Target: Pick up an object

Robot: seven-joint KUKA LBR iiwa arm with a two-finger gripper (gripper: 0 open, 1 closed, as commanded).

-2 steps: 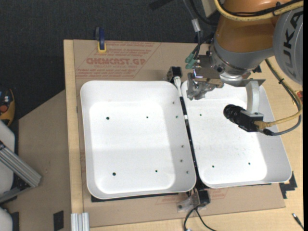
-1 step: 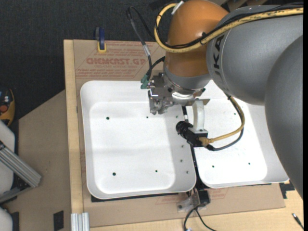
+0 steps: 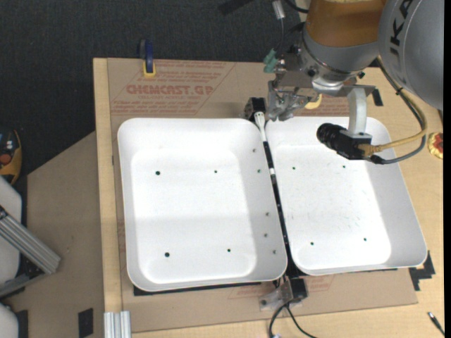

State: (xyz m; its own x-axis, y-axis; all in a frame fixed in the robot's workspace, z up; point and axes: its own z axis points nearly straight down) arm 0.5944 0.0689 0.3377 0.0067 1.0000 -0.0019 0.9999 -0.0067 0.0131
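Two shallow white plastic bins are set side by side on a brown cardboard sheet (image 3: 183, 90) printed with red lettering, which covers the bench. The left white bin (image 3: 127, 189) and the right white bin (image 3: 338, 210) are touching along their inner edges, where a thin black strip (image 3: 271, 174) is seen running from the far edge to the near edge. Small dark dots are scattered on the floors of both bins.

The grey arm (image 3: 416, 41) with its orange band (image 3: 338, 20) is brought in over the far right corner of the bench. The two-finger gripper (image 3: 287, 105) is positioned over the far left corner of the right bin, just beside the seam between the bins. Whether it is apart or together cannot be told, and nothing can be seen clamped in it.

A small pale yellow piece (image 3: 313, 101) is glimpsed just beside the gripper at the far edge of the right bin; what it is cannot be made out.

A black cylindrical unit (image 3: 340, 139) is carried on a grey bracket below the wrist, over the far part of the right bin, and a tan cable (image 3: 405, 143) is led from it towards the right edge.

A blue and yellow clamp (image 3: 148, 56) is fixed at the far edge of the cardboard sheet, near its far left corner
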